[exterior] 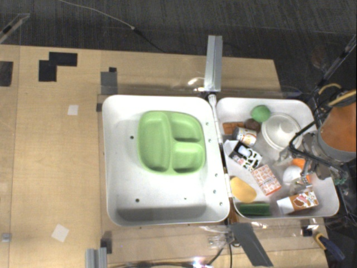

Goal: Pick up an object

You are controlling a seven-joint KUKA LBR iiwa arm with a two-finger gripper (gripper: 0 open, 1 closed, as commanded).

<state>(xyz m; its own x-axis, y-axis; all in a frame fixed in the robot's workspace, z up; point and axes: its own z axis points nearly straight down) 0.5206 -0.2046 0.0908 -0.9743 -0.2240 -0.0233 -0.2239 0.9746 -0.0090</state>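
Over the right bin the gripper hangs low among the clutter; whether it grips anything cannot be told, so the pick looks not yet done. Candidates crowd beneath: a white bowl, green ball, yellow piece, orange carton. The left bin bears a green divided tray.
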